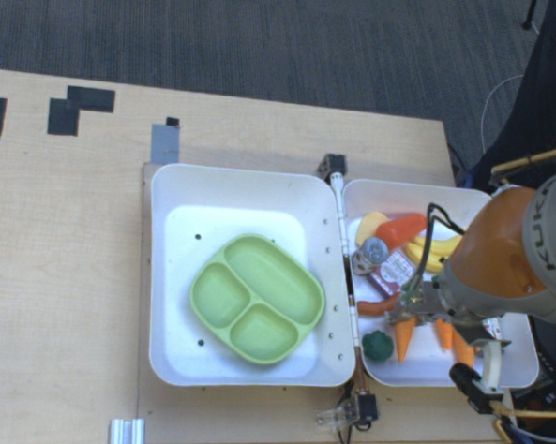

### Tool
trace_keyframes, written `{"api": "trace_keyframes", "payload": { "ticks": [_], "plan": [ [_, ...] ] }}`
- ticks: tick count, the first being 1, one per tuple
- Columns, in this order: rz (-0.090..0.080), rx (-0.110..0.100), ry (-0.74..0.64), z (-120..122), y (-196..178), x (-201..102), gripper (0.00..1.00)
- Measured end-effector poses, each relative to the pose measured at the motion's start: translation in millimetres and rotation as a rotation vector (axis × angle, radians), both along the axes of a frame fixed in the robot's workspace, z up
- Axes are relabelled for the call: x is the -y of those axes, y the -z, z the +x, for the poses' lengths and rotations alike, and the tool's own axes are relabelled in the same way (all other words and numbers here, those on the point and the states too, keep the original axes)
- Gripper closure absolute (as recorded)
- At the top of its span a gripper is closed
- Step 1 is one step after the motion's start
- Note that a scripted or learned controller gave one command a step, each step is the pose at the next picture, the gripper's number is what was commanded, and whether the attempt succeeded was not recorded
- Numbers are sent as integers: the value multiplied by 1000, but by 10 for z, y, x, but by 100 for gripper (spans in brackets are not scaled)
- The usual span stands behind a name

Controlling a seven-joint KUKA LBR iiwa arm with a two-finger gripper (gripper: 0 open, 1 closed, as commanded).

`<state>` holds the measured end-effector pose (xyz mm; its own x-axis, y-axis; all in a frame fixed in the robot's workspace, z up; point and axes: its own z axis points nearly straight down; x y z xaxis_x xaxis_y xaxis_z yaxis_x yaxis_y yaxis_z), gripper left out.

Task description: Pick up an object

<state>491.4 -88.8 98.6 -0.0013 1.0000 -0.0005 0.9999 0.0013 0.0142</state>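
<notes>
The right bin (523, 367) holds a heap of toy food. I see a red pepper (405, 224), a yellow banana (425, 251), a purple packet (392, 272), a small grey round can (375, 252), a thin red chili (371, 307), an orange carrot (402, 338) and a dark green lump (377, 344). My gripper (419, 306) reaches down into this bin from the right, just above the carrot and beside the purple packet. The arm's orange band (492, 250) covers the middle of the bin and whatever lies under it.
The left bin (163, 256) holds a light green divided plate (257, 298) lying at a slant. A metal divider (342, 258) runs between the two bins. A second orange piece (445, 335) lies under the wrist. Cables hang at the bench's right front corner (520, 409).
</notes>
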Motion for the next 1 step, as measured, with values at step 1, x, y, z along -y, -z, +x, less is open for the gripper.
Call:
{"api": "trace_keyframes", "payload": {
  "ticks": [1],
  "plan": [
    [2, -9, -4, -34, -864, -530, 100]
  ]
}}
